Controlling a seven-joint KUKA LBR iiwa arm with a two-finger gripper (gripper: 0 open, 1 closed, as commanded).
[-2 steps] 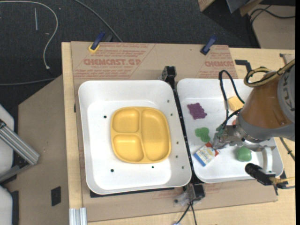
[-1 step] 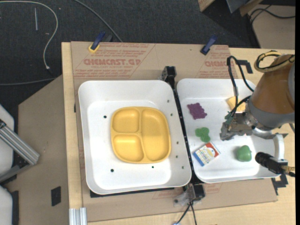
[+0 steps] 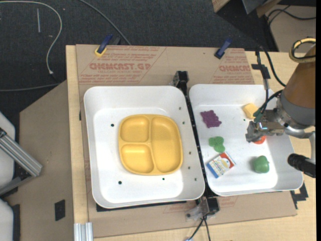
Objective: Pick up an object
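dark carpet floor (image 3: 150,14), white cable (image 3: 55,39)

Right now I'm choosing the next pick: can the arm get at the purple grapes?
Probably yes: the purple grapes lie apart from other items in the right bin, nothing over them, with the gripper nearby.

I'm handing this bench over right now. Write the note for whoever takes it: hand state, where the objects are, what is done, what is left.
Hand: low in the right bin, right over a small red object; grip state cannot be judged from this view.
Right bin objects: purple grape bunch, yellow piece by the arm, green broccoli-like piece, small printed box, green pepper-like piece.
Left bin: yellow divided plate, nothing on it.
Done: hand brought down at the red object.
Left: confirm a grasp and lift; no object is seen raised yet.
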